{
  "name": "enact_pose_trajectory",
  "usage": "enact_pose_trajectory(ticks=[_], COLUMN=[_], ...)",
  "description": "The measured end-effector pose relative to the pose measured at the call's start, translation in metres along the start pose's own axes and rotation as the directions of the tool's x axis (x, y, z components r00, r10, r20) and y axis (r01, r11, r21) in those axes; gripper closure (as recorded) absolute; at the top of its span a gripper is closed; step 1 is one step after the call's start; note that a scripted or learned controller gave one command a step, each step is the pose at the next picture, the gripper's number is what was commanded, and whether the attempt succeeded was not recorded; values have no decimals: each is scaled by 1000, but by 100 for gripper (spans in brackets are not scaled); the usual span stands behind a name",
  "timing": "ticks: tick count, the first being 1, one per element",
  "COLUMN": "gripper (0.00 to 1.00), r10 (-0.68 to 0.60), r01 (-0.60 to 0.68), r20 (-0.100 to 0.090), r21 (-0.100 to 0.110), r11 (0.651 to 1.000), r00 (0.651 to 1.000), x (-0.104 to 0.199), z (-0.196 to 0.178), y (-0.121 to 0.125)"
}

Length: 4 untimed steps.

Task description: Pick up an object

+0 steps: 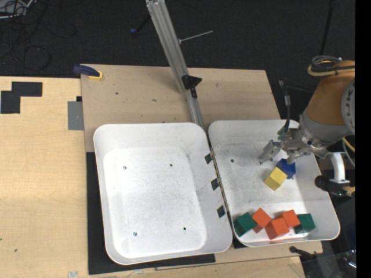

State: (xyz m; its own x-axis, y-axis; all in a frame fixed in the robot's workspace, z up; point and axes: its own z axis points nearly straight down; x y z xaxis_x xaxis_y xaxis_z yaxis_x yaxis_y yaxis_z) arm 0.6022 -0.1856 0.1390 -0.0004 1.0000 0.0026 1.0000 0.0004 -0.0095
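Observation:
My gripper (282, 154) hangs over the upper right part of the right bin (243, 141), with its grey fingers spread open. A blue block (286, 169) lies just in front of the fingertips, not clearly between them. Touching the blue block at its lower left is a yellow block (275, 179). Along the bin's front wall sit a green block (244, 222), an orange block (261, 218), two more orange blocks (279, 227) and another green block (305, 222).
The left bin (116, 141) stands beside the right one, joined by black clips (213, 183). A slanted aluminium rail (174, 54) rises behind the bins. The arm's grey and orange body (330, 106) is at the right edge.

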Motion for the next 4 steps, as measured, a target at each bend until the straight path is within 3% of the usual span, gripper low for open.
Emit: enact_pose_trajectory(ticks=[1,2,4], gripper=[0,100,100], r10=[-1,3,-1], r01=[1,-3,1], r20=[3,1,4], r21=[-11,-6,-14], r11=[1000,1000,1000], r00=[1000,1000,1000], x=[-1,-2,-5], z=[27,20,-86], y=[2,0,17])
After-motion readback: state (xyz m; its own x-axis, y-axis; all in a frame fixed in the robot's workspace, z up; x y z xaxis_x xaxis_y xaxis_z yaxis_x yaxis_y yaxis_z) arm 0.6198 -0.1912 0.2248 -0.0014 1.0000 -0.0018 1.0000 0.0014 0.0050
